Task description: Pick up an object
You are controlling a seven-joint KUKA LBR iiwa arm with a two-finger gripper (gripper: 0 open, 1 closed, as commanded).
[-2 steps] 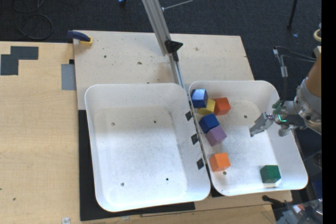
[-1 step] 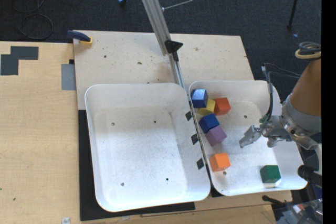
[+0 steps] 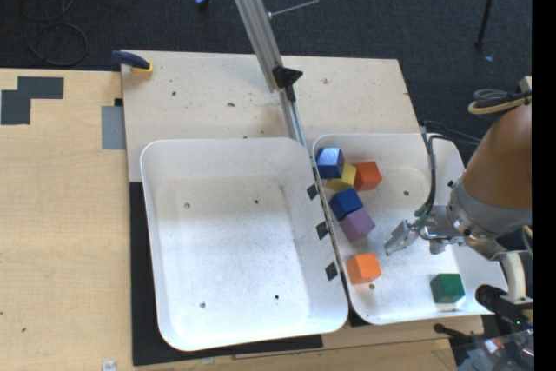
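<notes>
The right bin (image 3: 408, 156) holds several blocks. Along its left wall sit a blue cube (image 3: 329, 160), a yellow block (image 3: 346, 178), an orange-red cube (image 3: 367, 175), a darker blue cube (image 3: 346, 202) and a purple cube (image 3: 357, 224). An orange cube (image 3: 364, 268) lies near the front left, and a green cube (image 3: 447, 288) near the front right. My gripper (image 3: 407, 239) hangs over the bin's middle, right of the purple and orange cubes. Its fingers look spread with nothing between them.
The left bin (image 3: 174, 187) lies beside the right one, with a divider and black clips between them. A slanted metal pole (image 3: 256, 22) rises behind the bins. A small blue-and-yellow object (image 3: 132, 62) rests at the board's far left corner.
</notes>
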